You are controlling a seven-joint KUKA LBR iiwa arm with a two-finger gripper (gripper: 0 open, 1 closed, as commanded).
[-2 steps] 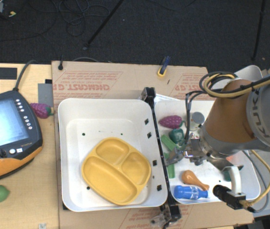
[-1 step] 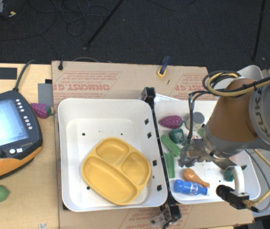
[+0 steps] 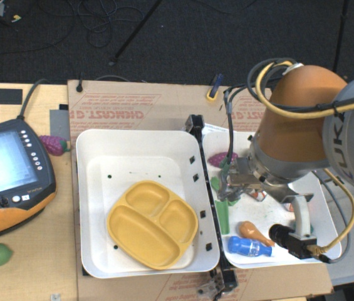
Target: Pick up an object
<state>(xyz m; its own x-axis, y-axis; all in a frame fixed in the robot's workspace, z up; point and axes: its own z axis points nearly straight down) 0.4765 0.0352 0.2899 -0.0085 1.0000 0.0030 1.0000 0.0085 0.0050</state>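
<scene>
The cardboard (image 3: pixel 133 108) under the bins bears red print, mirrored and unreadable. The gripper (image 3: pixel 230 190) hangs low over the right bin (image 3: pixel 327 246); whether it is clenched cannot be told. A blue bottle (image 3: pixel 249 248) lies lengthwise left-right, beside an orange toy (image 3: pixel 255 231). A yellow divided plate (image 3: pixel 153 223) sits in the left bin (image 3: pixel 95 152).

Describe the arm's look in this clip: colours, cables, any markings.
The arm is bulky and rounded, with a broad orange band above a grey wrist section. Yellow and black cables loop over its top, and another runs down its right side. Dark lettering marks the grey housing at the right. The hand is dark metal.
</scene>
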